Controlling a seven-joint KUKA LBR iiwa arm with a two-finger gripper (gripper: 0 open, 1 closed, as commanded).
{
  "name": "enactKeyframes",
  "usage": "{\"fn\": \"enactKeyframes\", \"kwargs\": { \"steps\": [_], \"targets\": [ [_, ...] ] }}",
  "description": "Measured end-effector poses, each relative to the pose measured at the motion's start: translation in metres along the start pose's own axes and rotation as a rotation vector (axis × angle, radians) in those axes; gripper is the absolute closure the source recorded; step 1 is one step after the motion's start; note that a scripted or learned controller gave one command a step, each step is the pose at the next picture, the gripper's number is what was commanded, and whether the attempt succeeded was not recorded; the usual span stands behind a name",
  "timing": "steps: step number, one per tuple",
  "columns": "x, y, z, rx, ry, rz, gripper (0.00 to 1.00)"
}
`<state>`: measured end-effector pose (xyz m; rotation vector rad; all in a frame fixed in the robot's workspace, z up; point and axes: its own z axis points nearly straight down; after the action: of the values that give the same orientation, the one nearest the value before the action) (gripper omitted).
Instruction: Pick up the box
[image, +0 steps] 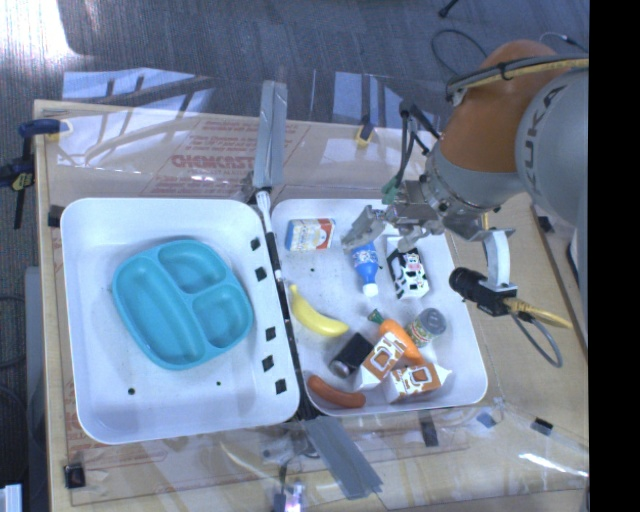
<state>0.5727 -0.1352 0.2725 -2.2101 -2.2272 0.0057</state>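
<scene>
In the right bin (470, 375) a small white box with blue and red print (309, 234) lies at the far left corner. An orange and white patterned box (402, 366) rests at the near side, with a small black box (351, 353) just left of it. My gripper (384, 234) hangs over the far middle of this bin, right of the small white box and apart from it. Its fingers (360, 229) stand open above the top end of a white and blue bottle (366, 266), and nothing is held between them.
A cow-patterned item (408, 275), a banana (318, 314), a carrot (396, 331), a small can (431, 322) and a sausage (337, 392) also lie in the right bin. The left bin (90, 400) holds a blue divided plate (182, 302). The arm's cable (530, 315) hangs right of the bins.
</scene>
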Motion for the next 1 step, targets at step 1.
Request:
{"fn": "enactKeyframes", "kwargs": {
  "steps": [1],
  "targets": [
    [-0.0348, 0.0431, 0.0670, 0.000, -0.001, 0.066, 0.00]
  ]
}}
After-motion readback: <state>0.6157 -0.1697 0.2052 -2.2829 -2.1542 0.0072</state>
